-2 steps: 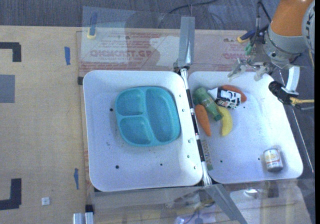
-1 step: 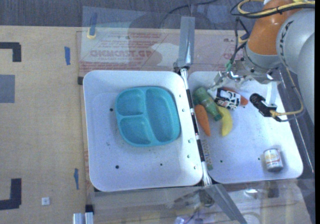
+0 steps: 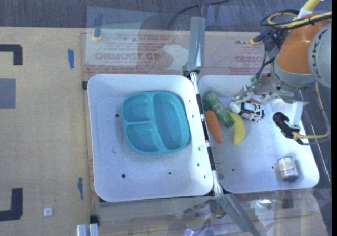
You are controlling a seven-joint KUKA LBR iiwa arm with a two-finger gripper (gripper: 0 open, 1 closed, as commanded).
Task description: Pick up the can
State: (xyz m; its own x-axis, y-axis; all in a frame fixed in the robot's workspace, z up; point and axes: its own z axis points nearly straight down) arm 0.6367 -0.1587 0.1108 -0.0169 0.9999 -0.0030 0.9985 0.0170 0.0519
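Note:
The can [image 3: 287, 168] is a short tin with a pale label. It stands upright in the front right corner of the right bin [image 3: 258, 177]. My gripper [image 3: 248, 96] hangs over the back middle of that bin, well behind and to the left of the can. Just below the gripper lies a small black, white and red object [image 3: 252, 110]; I cannot tell whether the gripper touches it.
Along the right bin's left side lie a green bottle [image 3: 218, 107], a carrot [image 3: 213, 126] and a banana [image 3: 238, 128]. The left bin [image 3: 105, 177] holds a blue divided plate [image 3: 156, 122]. A metal divider [image 3: 196, 45] stands behind the bins.

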